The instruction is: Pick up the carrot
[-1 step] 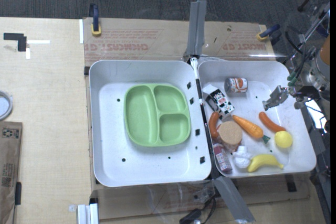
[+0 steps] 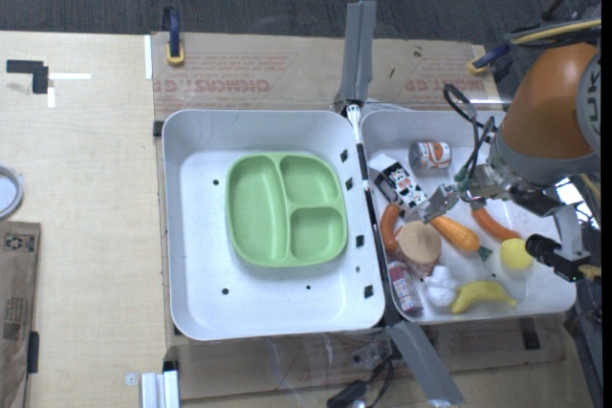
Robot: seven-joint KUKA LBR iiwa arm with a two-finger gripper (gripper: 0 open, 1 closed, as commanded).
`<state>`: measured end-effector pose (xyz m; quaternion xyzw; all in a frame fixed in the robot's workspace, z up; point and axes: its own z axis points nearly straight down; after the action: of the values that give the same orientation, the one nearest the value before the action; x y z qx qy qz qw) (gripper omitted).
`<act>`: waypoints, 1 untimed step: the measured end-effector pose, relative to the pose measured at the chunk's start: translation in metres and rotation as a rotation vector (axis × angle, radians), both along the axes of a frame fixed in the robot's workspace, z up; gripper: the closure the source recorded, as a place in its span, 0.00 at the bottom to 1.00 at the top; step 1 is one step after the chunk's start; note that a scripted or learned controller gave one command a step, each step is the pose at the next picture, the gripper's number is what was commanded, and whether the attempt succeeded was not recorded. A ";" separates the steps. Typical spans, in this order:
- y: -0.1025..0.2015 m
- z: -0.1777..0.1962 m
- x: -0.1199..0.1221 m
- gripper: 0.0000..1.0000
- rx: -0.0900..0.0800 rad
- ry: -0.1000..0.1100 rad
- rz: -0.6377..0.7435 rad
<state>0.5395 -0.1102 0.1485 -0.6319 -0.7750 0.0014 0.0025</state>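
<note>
The green plate (image 2: 286, 208) lies in the left bin (image 2: 182, 234). In the right bin (image 2: 555, 301), the gripper (image 2: 442, 203) hovers at the carrot's (image 2: 453, 233) ten o'clock, holding nothing; its opening I cannot tell. A sausage (image 2: 388, 226) and a round block (image 2: 418, 244) crowd the carrot, so a descent risks pinching a neighbour instead.

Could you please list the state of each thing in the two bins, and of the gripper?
Green divided plate: lying flat in the left bin.
Carrot: lying in the right bin, not lifted.
Gripper: low over the right bin, just beside the carrot's end.
Can: on its side.
Banana: lying flat near the front.
Lemon: resting beside the banana.
</note>
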 end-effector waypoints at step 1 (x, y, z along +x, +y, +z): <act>-0.009 -0.057 -0.003 0.00 -0.001 -0.005 -0.009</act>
<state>0.5370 -0.1188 0.0911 -0.6354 -0.7722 0.0002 0.0004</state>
